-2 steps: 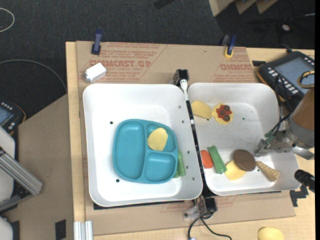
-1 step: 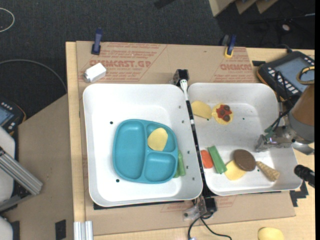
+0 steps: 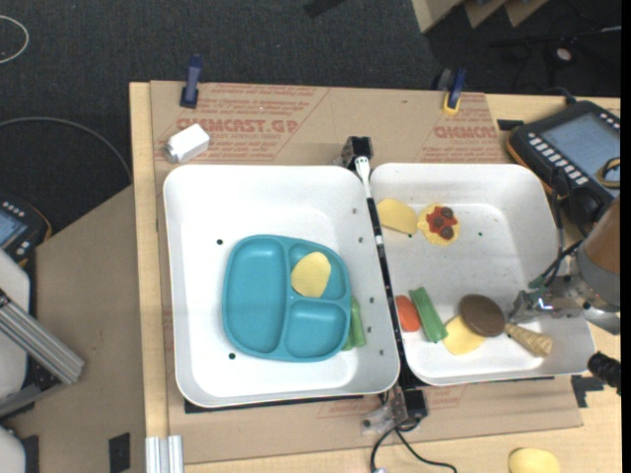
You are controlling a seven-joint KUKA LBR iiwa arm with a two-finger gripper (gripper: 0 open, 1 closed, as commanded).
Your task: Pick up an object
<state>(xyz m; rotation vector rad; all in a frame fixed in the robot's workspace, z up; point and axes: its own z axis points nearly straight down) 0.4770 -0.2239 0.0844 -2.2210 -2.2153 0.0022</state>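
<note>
Right bin (image 3: 493,358) with six food toys near my gripper (image 3: 537,304), grip unclear to me, left bin (image 3: 192,264) with one teal tray (image 3: 261,304)

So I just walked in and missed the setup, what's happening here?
A robot arm reaches into the right bin from the right; its claw is low beside a brown disc and a cone, with nothing visibly held. The left bin holds a teal divided tray with a yellow piece on it.

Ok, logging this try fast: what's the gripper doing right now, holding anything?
Gripper: low in the right white bin, beside the brown round piece; state cannot be told.
</note>
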